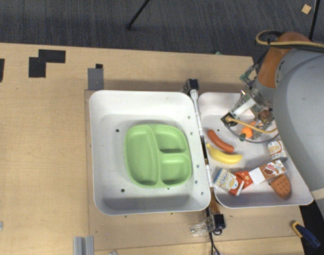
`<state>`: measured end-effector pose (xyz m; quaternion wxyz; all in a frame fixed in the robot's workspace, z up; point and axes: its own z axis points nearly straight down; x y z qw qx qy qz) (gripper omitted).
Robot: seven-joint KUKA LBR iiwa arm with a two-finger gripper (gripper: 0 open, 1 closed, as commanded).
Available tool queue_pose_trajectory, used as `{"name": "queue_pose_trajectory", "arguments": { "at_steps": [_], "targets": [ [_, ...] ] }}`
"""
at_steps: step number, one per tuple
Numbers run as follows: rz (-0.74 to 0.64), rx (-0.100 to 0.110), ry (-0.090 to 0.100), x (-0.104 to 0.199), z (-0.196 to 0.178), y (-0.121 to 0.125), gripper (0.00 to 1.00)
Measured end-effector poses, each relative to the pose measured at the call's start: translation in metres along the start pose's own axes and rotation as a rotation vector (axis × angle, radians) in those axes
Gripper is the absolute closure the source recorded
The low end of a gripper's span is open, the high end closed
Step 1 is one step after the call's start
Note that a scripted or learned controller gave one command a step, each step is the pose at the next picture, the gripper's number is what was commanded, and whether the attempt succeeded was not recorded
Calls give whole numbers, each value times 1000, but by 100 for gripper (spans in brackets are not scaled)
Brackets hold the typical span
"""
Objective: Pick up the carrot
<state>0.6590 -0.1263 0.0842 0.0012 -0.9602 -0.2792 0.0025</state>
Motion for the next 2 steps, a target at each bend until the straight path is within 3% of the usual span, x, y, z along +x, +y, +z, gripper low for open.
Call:
{"name": "queue_pose_trajectory", "arguments": {
  "at_steps": [1,2],
  "targets": [
    [-199,-6,7,-34,-2,-64,0],
    [-43,-3,5,-40,-100,-149,0]
  ]
}}
